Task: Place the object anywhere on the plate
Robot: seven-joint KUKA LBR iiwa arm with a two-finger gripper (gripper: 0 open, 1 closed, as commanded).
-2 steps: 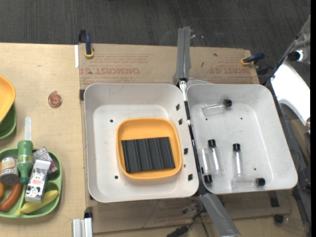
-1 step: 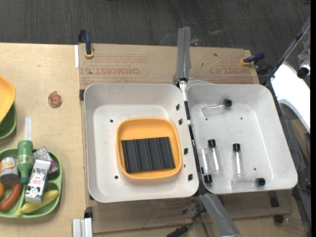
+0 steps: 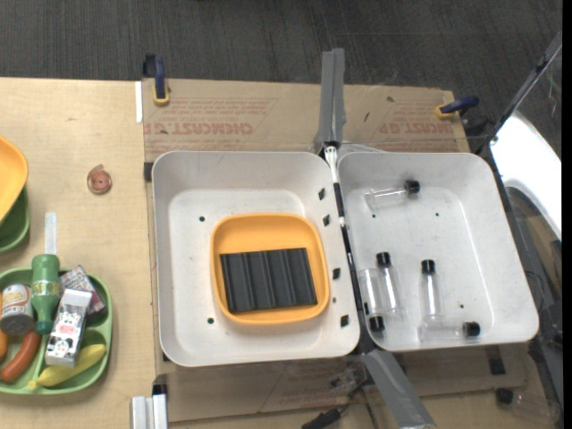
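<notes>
An orange square plate (image 3: 268,225) sits in the middle of the left white bin (image 3: 179,239). A dark grey ribbed slab (image 3: 271,280) lies flat on the plate and covers most of its floor. In the right white bin (image 3: 483,231) lie several clear vials with black caps. One vial (image 3: 391,194) is near the back, two vials (image 3: 385,284) (image 3: 430,293) are in the middle, and one vial (image 3: 447,332) is along the front wall.
Brown cardboard (image 3: 232,119) lies under the bins, held by clamps (image 3: 157,83) at the back. On the wooden table to the left are a green tray of toy food (image 3: 54,329), an orange bowl (image 3: 11,181) and a small pink disc (image 3: 100,180).
</notes>
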